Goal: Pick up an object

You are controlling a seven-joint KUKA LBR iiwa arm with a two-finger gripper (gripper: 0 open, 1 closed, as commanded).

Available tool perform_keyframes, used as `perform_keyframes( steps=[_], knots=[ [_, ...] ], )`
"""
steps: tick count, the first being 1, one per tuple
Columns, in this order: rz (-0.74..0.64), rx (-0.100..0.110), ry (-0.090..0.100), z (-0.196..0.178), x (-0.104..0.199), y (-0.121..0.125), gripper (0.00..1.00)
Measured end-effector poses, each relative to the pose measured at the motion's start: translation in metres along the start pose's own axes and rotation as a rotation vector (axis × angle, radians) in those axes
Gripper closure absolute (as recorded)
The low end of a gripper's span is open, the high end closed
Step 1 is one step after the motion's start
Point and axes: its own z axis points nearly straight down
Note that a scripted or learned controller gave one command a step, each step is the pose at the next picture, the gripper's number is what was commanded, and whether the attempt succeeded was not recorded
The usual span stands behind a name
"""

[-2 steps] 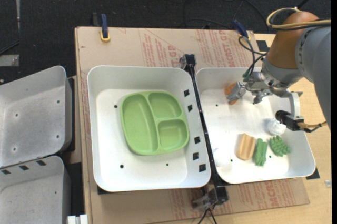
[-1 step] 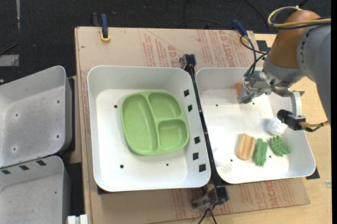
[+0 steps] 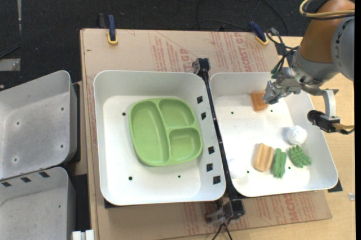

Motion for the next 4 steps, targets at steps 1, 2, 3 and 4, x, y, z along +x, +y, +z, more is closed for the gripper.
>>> perform_keyframes(
  steps=[1, 2, 3, 4],
  knots=[
    [-0.004, -0.002, 0.000, -0.049, -0.001, 0.011, 1.00],
    [-0.004, -0.002, -0.001, -0.100, -0.001, 0.013, 1.00],
    [-0.009, 0.006, 0.004, -0.088, 0.059, 0.014, 1.00],
    [-0.008, 0.006, 0.003, -0.093, 0.111, 0.007, 1.00]
  ],
)
